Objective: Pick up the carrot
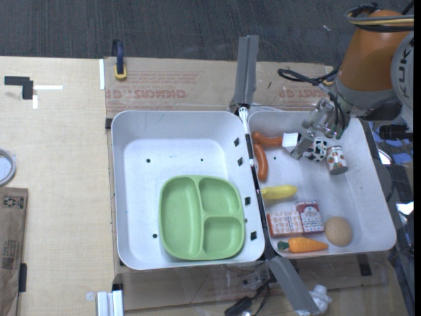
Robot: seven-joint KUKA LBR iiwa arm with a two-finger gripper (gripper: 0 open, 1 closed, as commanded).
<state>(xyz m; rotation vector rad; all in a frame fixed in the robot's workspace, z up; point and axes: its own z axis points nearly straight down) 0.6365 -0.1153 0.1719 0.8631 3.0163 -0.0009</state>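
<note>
The carrot (306,245) is orange with a green top and lies flat against the near wall of the right bin (372,196), its green end pointing left. My gripper (308,143) hangs over the far part of that bin, well away from the carrot, near a small white block (290,139). Nothing can be seen held in it.
The right bin also holds two orange-red sausages (262,160), a yellow banana (279,191), a red carton (295,219), a tan ball (338,230), a small can (336,160) and a black-and-white item (320,151). A green divided plate (201,217) lies in the left bin (131,176).
</note>
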